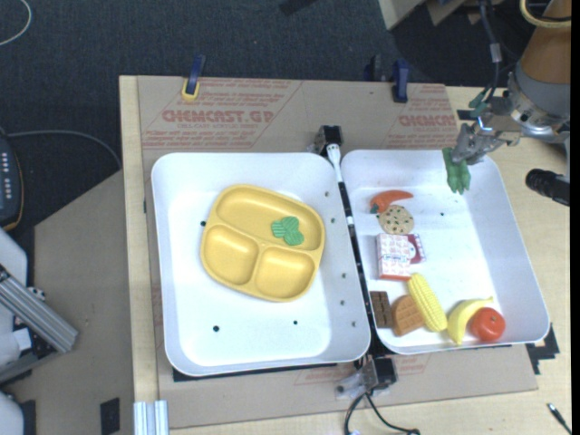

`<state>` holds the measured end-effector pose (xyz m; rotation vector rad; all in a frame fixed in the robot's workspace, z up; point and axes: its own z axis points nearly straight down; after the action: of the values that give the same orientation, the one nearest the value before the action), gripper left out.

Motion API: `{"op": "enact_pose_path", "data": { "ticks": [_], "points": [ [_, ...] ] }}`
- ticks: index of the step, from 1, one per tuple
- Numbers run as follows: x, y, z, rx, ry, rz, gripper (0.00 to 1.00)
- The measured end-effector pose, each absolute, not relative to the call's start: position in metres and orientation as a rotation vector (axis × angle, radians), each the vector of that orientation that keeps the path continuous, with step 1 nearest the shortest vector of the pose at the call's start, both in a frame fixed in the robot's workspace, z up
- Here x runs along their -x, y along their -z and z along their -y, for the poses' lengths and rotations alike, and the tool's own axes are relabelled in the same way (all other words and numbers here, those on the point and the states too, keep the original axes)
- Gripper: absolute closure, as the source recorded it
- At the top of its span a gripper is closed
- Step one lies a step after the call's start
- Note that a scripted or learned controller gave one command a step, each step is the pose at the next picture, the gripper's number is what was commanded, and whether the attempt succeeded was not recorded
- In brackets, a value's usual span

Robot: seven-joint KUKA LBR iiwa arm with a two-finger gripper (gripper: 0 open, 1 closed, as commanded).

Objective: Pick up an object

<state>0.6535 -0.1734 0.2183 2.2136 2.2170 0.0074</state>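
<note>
Over the right white bin's far corner, the two-finger gripper grips a small green toy vegetable, dangling it clear of the floor. Fingers pinch its top, so it hangs free for lifting.

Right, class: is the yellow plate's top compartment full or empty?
Neither: it holds one green piece at its right end, and the rest of that compartment of the plate shows bare yellow.

Two white bins are sitting side by side, holding one yellow divided plate, two green toy pieces, one cookie, one corn cob, one tomato
</note>
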Motion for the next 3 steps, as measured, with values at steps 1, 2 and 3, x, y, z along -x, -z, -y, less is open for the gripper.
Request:
{"op": "enact_pose_path", "data": {
  "ticks": [1,2,3],
  "points": [
    [-0.654,-0.226,0.173,-2.217,-0.003,-2.22,1.0],
    [-0.627,-0.216,0.127,-2.22,0.0,-2.228,1.0],
    [-0.6,-0.227,0.075,-2.218,-0.001,-2.23,1.0]
  ]
}}
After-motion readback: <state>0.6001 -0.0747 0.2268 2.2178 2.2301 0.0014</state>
